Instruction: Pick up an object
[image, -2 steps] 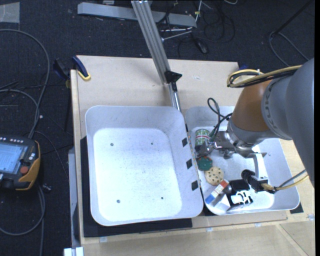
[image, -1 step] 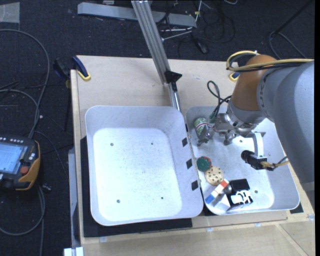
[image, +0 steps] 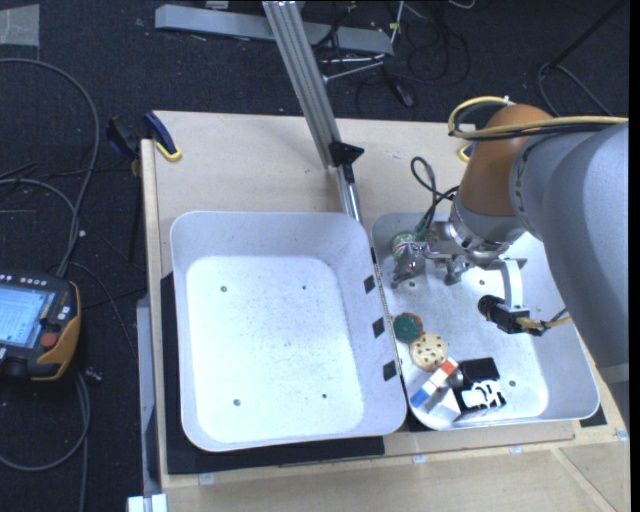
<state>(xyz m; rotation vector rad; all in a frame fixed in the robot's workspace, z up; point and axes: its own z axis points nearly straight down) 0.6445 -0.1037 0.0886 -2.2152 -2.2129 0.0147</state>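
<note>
Your gripper (image: 408, 262) hangs low at the right bin's (image: 560, 395) 10 o'clock corner; its state cannot be told. Objects cluster toward 6 o'clock: green disc (image: 407, 326), tan cookie (image: 428, 350). Next, descend onto one.

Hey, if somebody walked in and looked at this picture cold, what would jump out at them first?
Probably the big grey arm with its orange band, reaching in from the right over the right bin, its gripper low near that bin's far left corner. Next, the small heap in that bin's near left corner: a green round piece, a tan dotted disc, a red, white and blue block. The left bin is a broad white expanse.
</note>
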